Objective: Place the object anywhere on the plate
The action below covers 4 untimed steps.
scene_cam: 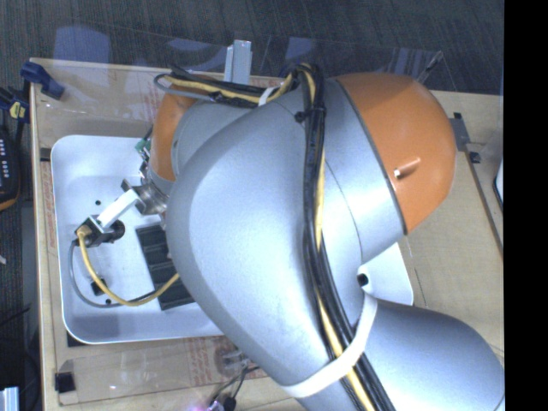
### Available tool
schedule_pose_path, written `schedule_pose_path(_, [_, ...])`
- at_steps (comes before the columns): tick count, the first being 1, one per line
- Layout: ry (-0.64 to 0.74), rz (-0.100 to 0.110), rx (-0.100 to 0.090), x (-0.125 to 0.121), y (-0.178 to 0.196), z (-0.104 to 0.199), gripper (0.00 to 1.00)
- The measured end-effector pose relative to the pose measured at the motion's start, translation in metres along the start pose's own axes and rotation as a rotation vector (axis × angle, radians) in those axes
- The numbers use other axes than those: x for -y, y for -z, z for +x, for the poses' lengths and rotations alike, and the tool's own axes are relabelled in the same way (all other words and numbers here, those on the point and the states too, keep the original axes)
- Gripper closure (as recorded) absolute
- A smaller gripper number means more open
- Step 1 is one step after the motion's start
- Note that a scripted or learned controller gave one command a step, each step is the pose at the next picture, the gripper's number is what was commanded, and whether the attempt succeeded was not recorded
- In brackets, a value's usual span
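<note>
Object (pixel 142 147), a green sliver, lies tucked against the arm (pixel 282 229).

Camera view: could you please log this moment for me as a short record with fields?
arm: grey KUKA arm with orange band, covering most of the bench
hand: over the left white bin, around; finger state unclear
cable: yellow cable looping above the bin floor
plate: cannot tell
object: cannot tell
</note>
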<state>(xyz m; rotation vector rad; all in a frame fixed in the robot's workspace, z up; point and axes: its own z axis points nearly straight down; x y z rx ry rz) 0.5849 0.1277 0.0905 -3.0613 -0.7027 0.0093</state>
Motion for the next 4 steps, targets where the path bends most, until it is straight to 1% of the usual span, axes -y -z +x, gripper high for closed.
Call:
schedule_pose_path(1, [-0.141,-0.001,-0.003,0.002,0.100,-0.079,0.00])
schedule_pose_path(2, [-0.135,-0.002,-0.002,0.003,0.109,-0.078,1.00])
schedule_pose_path(3, [-0.086,-0.001,-0.006,0.082,0.147,0.008,1.00])
schedule_pose_path(4, [0.057,0.002,-0.001,0.045,0.181,-0.075,1.00])
